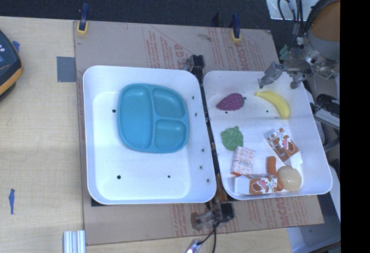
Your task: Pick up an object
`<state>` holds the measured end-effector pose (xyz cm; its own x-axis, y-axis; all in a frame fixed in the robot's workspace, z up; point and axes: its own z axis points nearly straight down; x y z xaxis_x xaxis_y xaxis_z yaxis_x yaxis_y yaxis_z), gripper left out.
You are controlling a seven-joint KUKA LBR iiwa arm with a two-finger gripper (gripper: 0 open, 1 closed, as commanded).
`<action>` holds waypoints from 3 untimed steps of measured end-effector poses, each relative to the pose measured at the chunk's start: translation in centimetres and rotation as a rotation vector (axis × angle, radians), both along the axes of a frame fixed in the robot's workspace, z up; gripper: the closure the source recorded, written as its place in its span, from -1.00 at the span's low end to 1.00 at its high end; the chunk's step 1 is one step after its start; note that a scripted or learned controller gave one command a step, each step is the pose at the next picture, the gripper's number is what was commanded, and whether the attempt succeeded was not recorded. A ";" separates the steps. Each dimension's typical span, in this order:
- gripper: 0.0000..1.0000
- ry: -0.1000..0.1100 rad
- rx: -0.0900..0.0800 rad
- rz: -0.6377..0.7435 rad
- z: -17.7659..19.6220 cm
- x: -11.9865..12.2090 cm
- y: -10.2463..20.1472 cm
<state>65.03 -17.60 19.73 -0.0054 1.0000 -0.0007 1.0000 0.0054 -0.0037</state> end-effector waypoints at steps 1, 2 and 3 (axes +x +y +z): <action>-1.00 0.002 -0.001 -0.001 -7.0 -0.3 -3.6; -1.00 -0.004 0.000 -0.002 1.6 0.6 -3.6; -1.00 0.002 0.001 0.000 -10.6 -9.4 -3.6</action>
